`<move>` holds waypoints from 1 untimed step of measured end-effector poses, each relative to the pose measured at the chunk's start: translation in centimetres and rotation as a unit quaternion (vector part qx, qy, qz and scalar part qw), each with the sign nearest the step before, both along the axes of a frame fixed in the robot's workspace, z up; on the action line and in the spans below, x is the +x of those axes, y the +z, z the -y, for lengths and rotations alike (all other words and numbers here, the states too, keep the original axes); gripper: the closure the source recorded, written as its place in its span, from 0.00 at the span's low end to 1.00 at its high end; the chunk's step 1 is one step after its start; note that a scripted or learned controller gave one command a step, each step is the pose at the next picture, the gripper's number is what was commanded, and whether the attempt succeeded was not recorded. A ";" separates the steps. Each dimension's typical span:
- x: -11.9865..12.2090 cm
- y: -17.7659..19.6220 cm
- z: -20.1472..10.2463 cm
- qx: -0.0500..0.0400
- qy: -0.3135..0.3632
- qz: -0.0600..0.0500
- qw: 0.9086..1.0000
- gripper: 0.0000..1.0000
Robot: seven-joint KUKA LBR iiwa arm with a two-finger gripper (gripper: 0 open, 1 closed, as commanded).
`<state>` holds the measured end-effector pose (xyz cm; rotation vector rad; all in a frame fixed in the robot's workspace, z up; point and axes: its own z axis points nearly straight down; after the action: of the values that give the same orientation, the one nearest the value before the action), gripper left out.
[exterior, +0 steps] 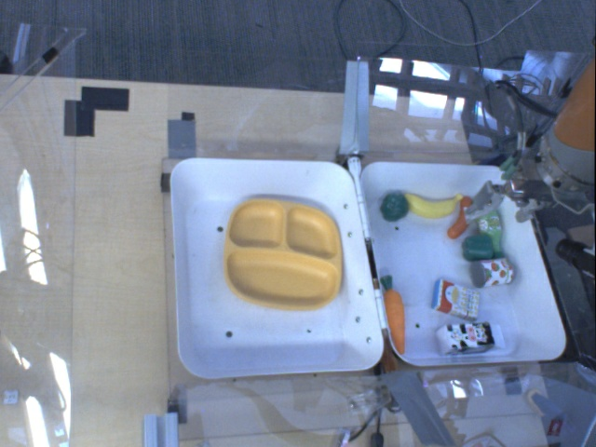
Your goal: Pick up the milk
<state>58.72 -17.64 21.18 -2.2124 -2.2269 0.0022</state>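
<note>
Camera view had the left bin in the frame's middle-left, w/ a yellow divided tray lying flat in it, three compartments, nothing in them.

Moving right, an orange carrot lay along the left wall of the right bin, near the lower corner. Above it, upper left of that bin, sat a dark green round veg touching the end of a banana. Mid-bin, a small carton w/ orange and blue print lay tilted; just below it, at the bin's lower right, the milk lay on its side, white w/ black cow spots, apart from the wall and the other carton.

Further right: a green cup-like item and a small grey-red box just under it. The gripper hovered at the upper right of the bin, fingers spread apart and grasping nothing, near the banana's right end and an orange-red bit.

Judged step: approach, pre-grasp. Milk was well apart from the gripper, toward the frame's bottom. Next move probably needs a traverse down-frame past the green item and box, wrist turned so fingers straddle the carton's short side, then a descent w/o nudging the printed carton beside it.
</note>
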 end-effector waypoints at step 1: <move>-5.6 -12.0 1.5 0.000 0.011 0.002 1.000 0.00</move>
<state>53.15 -19.15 9.22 -2.1903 -2.2532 -0.0024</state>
